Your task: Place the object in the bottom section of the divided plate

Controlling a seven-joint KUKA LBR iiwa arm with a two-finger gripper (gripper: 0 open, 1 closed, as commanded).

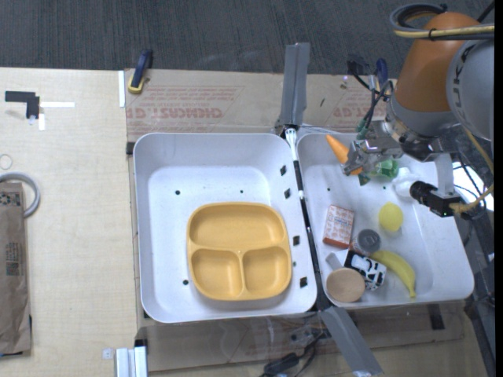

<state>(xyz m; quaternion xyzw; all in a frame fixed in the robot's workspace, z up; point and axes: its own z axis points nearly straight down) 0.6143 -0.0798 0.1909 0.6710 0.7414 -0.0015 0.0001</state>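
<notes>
The gripper [371, 157] hung at the right bin's [448, 289] twelve o'clock edge beside a carrot [337, 147], jaw state impossible to tell, so any grab risked slipping before reaching the yellow divided plate [238, 250] at nine o'clock.

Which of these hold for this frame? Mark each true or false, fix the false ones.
1. The yellow divided plate sits in the left bin. True.
2. The banana lies on the plate. False: it lies in the right bin, near its lower right corner.
3. The hand is over the right bin's upper part, beside the carrot. True.
4. The lemon is in the left bin. False: it is in the right bin, above the banana.
5. A small orange-and-white box lies in the right bin near the divider between the bins. True.
</notes>
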